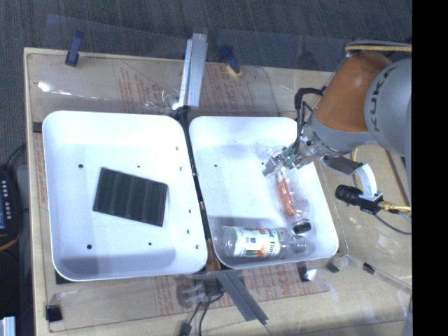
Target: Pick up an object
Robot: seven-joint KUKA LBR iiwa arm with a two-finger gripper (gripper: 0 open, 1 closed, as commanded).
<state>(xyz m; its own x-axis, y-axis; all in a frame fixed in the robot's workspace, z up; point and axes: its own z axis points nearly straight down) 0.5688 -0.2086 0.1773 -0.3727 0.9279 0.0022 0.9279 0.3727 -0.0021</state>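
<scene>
Two shallow white plastic bins [63, 142] sit on a pale tan bench [42, 72] printed with faint red lettering. A flat black ribbed rectangular pad [131, 196] shows dark stripes. A clear plastic bottle [257, 242] bears a white-and-green label. A small transparent tube [288, 195] holds orange contents. The arm's band [350, 93] is orange.

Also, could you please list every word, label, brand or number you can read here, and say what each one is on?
"KUKA", partly cut off: on the grey arm, running up its side.
Bottle label: there is print on it, too blurred to read.
Red print repeated on the clear sheet over the bench: too small to read.
Dark pad in the left bin: no text.
Small orange-filled bottle in the right bin: no legible text.
</scene>
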